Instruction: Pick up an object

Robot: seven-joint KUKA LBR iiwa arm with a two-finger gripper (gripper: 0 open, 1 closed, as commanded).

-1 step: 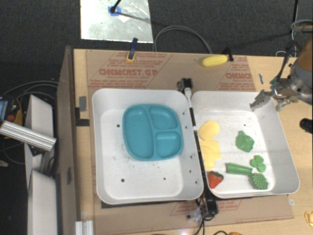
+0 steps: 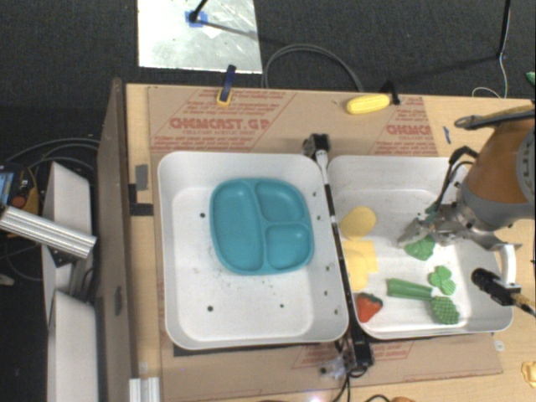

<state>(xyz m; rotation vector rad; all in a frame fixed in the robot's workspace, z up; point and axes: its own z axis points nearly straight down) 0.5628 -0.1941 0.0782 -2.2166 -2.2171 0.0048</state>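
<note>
The robot's tool (image 2: pixel 425 231) is low in the right white bin (image 2: pixel 394 174), right at a small green leafy toy (image 2: pixel 419 247). I cannot tell how the tool is set. The leafy toy lies flat and looks thin, so the tool might slide off it. A green bumpy toy (image 2: pixel 445 310), a green stick toy (image 2: pixel 408 289) and another green leaf toy (image 2: pixel 441 279) lie near. The tool could bump them. The blue plastic plate (image 2: pixel 261 225) sits in the left white bin (image 2: pixel 180 224), well apart.

Fixed overhead camera, slanted down, both bins (image 2: pixel 251 170) framed
</note>
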